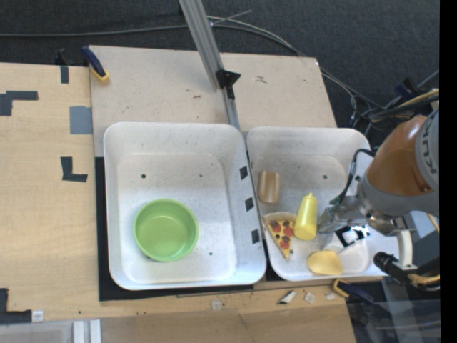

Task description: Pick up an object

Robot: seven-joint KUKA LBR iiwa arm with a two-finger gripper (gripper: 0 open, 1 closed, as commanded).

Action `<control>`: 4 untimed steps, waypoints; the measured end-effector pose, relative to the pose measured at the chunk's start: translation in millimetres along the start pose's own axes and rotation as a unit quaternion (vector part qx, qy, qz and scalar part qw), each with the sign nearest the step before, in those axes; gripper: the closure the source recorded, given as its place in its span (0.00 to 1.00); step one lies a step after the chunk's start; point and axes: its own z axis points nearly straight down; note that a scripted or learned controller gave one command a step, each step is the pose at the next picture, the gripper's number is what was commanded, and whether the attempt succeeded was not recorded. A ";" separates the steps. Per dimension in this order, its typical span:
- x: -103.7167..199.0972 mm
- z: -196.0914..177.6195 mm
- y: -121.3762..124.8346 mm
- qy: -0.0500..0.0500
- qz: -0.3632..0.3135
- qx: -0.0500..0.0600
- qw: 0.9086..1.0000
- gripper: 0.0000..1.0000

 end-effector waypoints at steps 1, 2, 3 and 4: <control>8.1 -58.5 -5.5 -0.002 -0.001 -0.004 1.000 1.00; 8.3 -123.0 -8.0 -0.003 -0.001 -0.006 1.000 1.00; 8.8 -132.7 -8.0 -0.003 -0.001 -0.003 1.000 1.00; 64.4 -139.2 12.1 -0.002 -0.004 -0.003 1.000 1.00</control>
